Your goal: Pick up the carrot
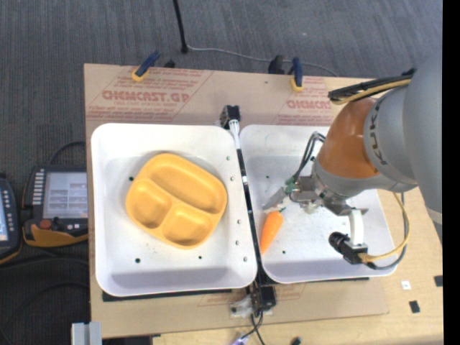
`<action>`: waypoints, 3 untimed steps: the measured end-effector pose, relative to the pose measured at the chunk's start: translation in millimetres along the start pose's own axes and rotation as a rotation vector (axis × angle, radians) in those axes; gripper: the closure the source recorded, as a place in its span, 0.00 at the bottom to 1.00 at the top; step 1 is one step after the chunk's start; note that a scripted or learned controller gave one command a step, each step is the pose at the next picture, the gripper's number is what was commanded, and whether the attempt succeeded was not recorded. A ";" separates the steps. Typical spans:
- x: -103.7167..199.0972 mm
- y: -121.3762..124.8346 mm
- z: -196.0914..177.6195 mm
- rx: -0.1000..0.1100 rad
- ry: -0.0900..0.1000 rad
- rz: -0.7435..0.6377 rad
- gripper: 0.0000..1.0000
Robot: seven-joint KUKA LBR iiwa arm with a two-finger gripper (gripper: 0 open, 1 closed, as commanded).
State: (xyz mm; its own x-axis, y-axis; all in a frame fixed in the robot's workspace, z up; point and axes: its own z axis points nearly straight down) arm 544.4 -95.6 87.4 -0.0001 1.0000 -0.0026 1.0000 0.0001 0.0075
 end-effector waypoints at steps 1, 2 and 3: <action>1.2 -46.7 -0.4 -0.001 0.000 0.000 0.00; 1.5 -46.1 -10.6 -0.001 0.002 0.001 1.00; 103.1 -59.7 -97.8 0.008 0.004 -0.003 1.00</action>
